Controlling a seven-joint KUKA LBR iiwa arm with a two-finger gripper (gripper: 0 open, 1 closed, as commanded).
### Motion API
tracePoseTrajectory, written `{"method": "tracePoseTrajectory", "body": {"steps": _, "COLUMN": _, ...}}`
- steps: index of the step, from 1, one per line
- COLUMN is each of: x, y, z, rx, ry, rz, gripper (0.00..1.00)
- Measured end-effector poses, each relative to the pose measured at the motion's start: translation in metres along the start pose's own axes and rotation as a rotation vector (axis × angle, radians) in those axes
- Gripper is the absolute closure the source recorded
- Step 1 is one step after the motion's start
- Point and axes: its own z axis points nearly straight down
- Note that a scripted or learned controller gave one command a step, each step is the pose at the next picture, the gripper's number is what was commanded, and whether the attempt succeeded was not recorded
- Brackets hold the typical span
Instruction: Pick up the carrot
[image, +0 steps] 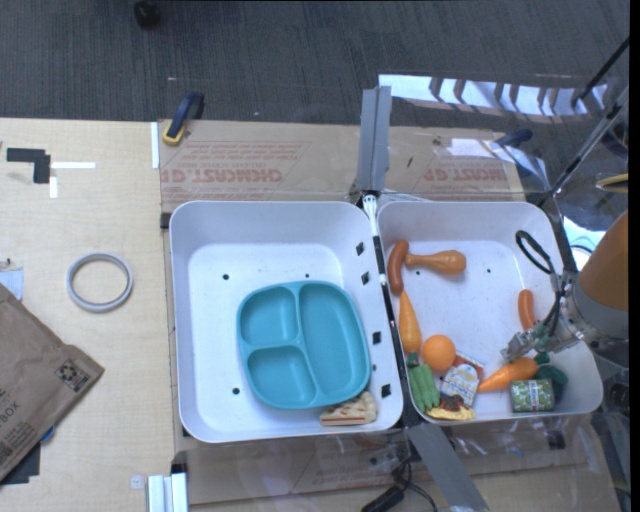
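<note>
Two shallow white plastic bins (190, 300) are seen side by side on the table. Low in the right-hand one, the gripper (527, 343) is lowered, its fingers just above the small orange carrot with green top (512, 373); whether they are spread cannot be told. A green can (531, 394) lies just below them, an orange ball (438, 352) to their left.
</note>
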Motion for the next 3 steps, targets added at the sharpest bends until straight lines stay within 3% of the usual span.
{"method": "tracePoseTrajectory", "body": {"steps": 1, "x": 0.04, "y": 0.012, "z": -0.088, "rx": 0.003, "ry": -0.004, "rz": 0.067, "gripper": 1.0}}
{"method": "tracePoseTrajectory", "body": {"steps": 2, "x": 0.083, "y": 0.025, "z": -0.116, "rx": 0.002, "ry": -0.005, "rz": -0.094, "gripper": 1.0}}
{"method": "tracePoseTrajectory", "body": {"steps": 3, "x": 0.106, "y": 0.041, "z": -0.119, "rx": 0.004, "ry": -0.003, "rz": -0.512, "gripper": 1.0}}
